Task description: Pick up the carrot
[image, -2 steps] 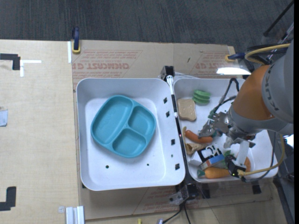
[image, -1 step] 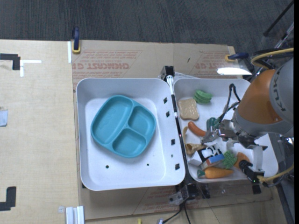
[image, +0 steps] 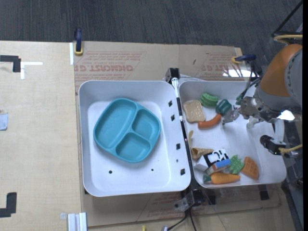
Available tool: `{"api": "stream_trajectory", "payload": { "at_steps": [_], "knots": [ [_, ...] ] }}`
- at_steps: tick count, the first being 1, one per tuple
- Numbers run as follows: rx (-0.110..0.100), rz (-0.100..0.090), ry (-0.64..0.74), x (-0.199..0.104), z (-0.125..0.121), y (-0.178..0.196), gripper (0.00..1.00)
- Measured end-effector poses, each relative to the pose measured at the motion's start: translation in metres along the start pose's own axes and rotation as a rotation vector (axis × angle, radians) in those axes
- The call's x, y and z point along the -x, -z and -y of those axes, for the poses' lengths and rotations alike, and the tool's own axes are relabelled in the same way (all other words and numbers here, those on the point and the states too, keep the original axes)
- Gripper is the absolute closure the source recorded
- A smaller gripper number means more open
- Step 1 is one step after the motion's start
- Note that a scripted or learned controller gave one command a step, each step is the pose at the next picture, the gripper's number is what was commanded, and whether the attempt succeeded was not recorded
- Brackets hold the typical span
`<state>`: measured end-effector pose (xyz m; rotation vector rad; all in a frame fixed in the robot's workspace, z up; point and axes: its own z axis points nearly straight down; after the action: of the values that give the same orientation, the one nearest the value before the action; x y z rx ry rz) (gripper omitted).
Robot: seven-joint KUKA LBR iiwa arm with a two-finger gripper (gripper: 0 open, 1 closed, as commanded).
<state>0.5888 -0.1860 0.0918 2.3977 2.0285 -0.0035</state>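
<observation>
The carrot (image: pixel 224 178) is orange and lies flat along the front wall of the right bin (image: pixel 269 177), its tip pointing left. My gripper (image: pixel 240 118) hangs over the back part of that bin, well behind the carrot and next to a teal block (image: pixel 223 106). Its fingers are open with nothing between them. The orange band of the arm (image: pixel 281 73) rises behind it on the right.
Around the carrot lie a green leafy piece (image: pixel 236 164), an orange waffle-like piece (image: pixel 250 168) and a black-and-white box with a blue item (image: pixel 217 159). A red sausage (image: pixel 209 123), a bread slice (image: pixel 194 111) and a green item (image: pixel 209 99) sit further back. The left bin (image: pixel 91 177) holds a blue divided plate (image: pixel 127 129).
</observation>
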Motion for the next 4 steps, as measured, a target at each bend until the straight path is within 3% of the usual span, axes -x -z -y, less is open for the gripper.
{"api": "stream_trajectory", "payload": {
  "at_steps": [1, 2, 3, 4],
  "knots": [
    [-0.001, 0.0, -0.45, -0.064, -0.002, 0.0, 0.0],
    [-0.004, 0.001, -0.749, -0.113, 0.071, 0.099, 0.0],
    [-0.009, 0.001, -0.906, -0.162, 0.118, 0.099, 0.0],
    [-0.003, 0.002, -1.119, -0.159, 0.086, 0.133, 0.0]
  ]
}}
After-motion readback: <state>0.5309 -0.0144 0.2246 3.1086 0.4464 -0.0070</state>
